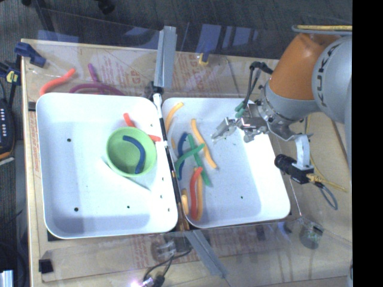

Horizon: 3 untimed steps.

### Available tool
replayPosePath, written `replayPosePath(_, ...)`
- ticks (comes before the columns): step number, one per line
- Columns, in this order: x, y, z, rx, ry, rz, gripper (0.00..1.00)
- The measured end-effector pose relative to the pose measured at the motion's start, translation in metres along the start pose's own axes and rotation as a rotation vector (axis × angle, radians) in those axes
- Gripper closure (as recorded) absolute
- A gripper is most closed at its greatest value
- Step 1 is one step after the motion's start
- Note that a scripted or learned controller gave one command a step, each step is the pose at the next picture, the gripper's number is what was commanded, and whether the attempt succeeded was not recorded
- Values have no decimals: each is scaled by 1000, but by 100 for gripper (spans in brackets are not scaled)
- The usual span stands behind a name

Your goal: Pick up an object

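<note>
Camera view looks down on a bench (pixel 90 61) bearing two white bins side by side; the left bin (pixel 66 202) fills the left-centre of the frame, the right bin (pixel 251 190) the centre and right-centre. The arm (pixel 311 70), grey with an orange band, enters from the upper right; its gripper (pixel 224 129) hangs over the upper middle of the right bin, pointing toward frame left; the metal fingers (pixel 220 130) stand a little apart at the tips with nothing between them, so the gripper holds nothing.

Candidate objects lie along the left side of the right bin, left of and below the gripper: a yellow strip (pixel 171 113) at the upper left corner; an orange strip (pixel 206 148) running down the middle, nearest the gripper but apart from it; green strips (pixel 192 154) crossed over a blue strip (pixel 183 143); a red strip (pixel 195 190) lower down, beside another orange piece near the bin's lower left wall.

In the left bin a green bowl (pixel 130 153) sits right of centre, with a blue curve (pixel 137 151) inside it; a red piece (pixel 129 120) lies just above the bowl.

On the bench beyond the left bin, at upper left, lie an orange strip (pixel 57 81) and a purple loop (pixel 99 89); a grey bar (pixel 164 55) stands between the bins at top centre.
</note>
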<state>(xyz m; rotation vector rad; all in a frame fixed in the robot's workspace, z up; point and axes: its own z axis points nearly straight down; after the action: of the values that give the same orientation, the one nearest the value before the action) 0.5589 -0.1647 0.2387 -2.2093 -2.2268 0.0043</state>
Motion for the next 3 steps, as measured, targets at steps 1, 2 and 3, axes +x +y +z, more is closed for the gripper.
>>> replayPosePath(1,28,16,128,1,-1,89,0)
replayPosePath(2,2,28,146,-7,-3,-201,0)
replayPosePath(3,2,29,134,-6,-1,-205,100)
